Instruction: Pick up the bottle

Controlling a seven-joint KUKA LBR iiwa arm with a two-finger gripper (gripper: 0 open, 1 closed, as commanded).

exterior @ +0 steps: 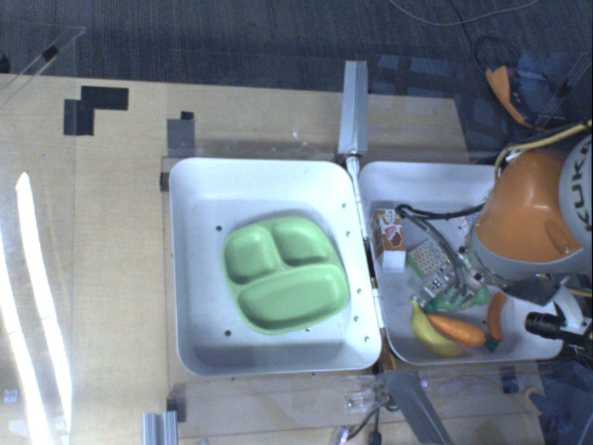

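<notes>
Bins sit side by side before us — the left bin (185, 248) bears a green divided tray (285, 273), the right bin (422, 179) a banana (432, 333), a carrot (458, 329) and a small carton (390, 230). We see the gripper (447, 284) low over that clutter, but its state we cannot tell. We cannot pick out the bottle with any certainty — the arm (533, 216) covers much of the right bin.

green tray (287, 274) in left bin (199, 248); banana (434, 334), carrot (458, 329) right.
</notes>
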